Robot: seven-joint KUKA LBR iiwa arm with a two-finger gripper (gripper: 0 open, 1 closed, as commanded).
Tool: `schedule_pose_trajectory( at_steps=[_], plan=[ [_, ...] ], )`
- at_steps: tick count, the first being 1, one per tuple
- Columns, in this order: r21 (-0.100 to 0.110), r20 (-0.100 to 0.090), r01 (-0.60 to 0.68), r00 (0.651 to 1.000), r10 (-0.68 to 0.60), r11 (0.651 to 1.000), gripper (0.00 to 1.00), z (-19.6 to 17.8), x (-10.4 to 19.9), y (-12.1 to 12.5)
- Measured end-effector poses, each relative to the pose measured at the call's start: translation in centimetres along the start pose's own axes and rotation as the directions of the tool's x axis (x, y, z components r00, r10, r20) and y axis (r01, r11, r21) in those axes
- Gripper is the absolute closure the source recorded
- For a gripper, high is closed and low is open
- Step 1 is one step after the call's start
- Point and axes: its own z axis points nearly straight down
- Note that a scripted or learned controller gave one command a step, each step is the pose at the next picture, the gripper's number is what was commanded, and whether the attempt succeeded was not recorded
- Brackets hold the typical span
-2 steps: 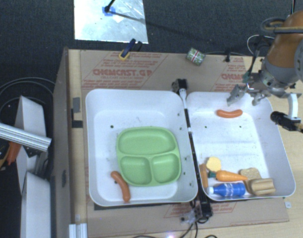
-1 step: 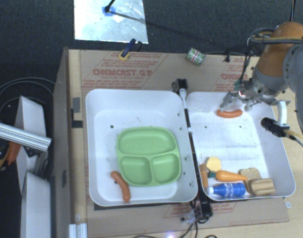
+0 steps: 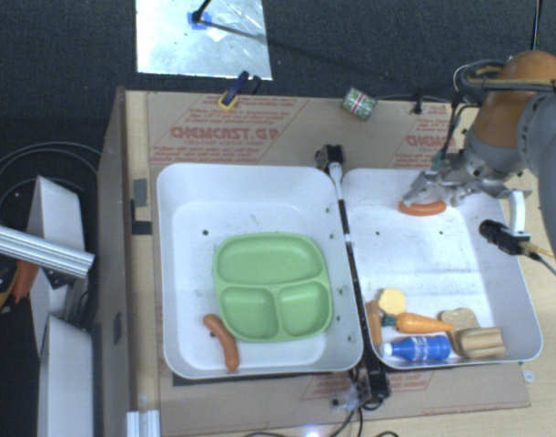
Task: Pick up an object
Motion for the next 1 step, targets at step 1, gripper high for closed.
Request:
schedule_pose_trajectory(
  at_steps=[1],
  plan=[
    [0.008,0.002,-0.001,1.0,0.001,1.0,0.0,1.21,-2.58,-3.11]
  ],
)
